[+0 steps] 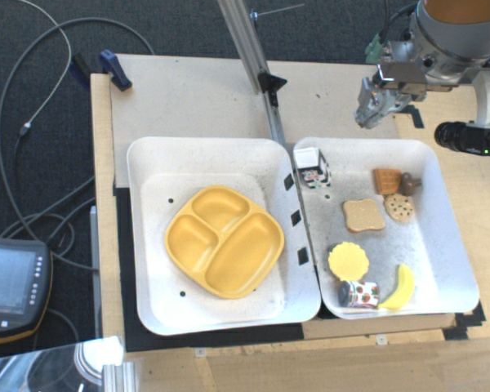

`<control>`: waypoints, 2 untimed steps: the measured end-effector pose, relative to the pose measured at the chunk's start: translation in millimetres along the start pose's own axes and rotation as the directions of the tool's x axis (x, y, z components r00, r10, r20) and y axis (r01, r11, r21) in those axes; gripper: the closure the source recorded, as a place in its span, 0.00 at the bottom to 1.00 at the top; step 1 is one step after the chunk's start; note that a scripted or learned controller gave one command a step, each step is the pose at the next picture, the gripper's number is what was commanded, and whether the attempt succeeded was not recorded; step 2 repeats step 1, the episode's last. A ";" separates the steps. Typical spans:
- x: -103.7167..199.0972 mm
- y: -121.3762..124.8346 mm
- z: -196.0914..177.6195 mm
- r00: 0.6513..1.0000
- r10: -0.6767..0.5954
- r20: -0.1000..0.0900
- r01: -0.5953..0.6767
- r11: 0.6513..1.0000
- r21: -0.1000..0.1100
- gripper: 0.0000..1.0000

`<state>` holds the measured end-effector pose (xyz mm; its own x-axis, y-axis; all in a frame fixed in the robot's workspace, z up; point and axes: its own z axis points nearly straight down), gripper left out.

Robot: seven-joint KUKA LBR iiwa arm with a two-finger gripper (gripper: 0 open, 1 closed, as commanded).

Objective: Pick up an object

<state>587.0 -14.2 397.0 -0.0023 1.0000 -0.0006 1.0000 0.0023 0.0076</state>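
Worktop (188, 96) of pale board carried two shallow white bins side by side, with a slanted metal rail (245, 39) running down between them. The left bin (147, 170) held a yellow divided plate (224, 241) with three compartments, lying flat near its middle. The right bin (449, 235) held the smaller things that could be picked: a slice of toy bread (364, 216), tan and flat, near the bin's centre; a round yellow disc with a scalloped edge (348, 260) just below it; a yellow banana (400, 288) curved against the near right corner; a small printed can (358, 294) on its side, between the disc and the banana and touching the near wall; a chocolate-chip cookie (399, 209) right of the bread; an orange-brown block (386, 180) above the cookie with a small dark piece beside it; and a little white carton with dark print (309, 168) in the far left corner by the rail.

Nothing lay on top of any of these pieces; they sat apart or barely touching.

The hand (376, 104) hung over bare worktop beyond the right bin's far wall, well apart from every piece, nearest the carton and the orange-brown block. It held nothing; how far its fingers were parted could not be told.
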 end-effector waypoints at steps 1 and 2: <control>94.6 36.6 -64.4 1.000 -0.007 -0.004 0.007 1.000 -0.002 1.00; 94.6 36.6 -64.4 1.000 -0.007 -0.004 0.007 1.000 -0.002 1.00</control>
